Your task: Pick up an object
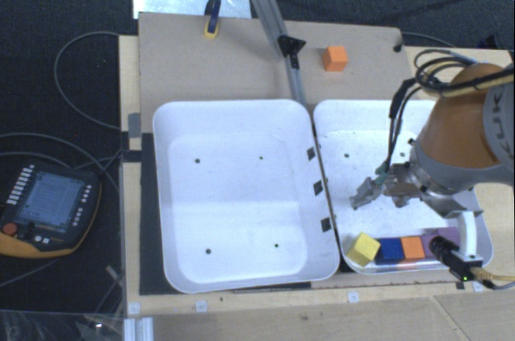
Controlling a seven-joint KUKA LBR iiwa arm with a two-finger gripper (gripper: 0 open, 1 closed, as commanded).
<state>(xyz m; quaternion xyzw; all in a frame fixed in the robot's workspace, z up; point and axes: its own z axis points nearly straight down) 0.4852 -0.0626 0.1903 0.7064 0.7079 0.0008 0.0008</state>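
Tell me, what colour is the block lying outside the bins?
Orange: the block on the bench, seen in the camera view.

A single fixed camera is mounted above the pale wooden tabletop [354,42] and looks down at a slant. Both shallow white plastic bins [233,110] fit within its fairly distant view. The grey-and-orange arm [463,134] enters from the right.

The arm [463,138] reached in over the right bin [354,130], its gripper [366,193] hanging above the bin floor. Below it a yellow block [363,248], a blue block [392,250] and an orange block [413,248] sat in a row along the near wall.
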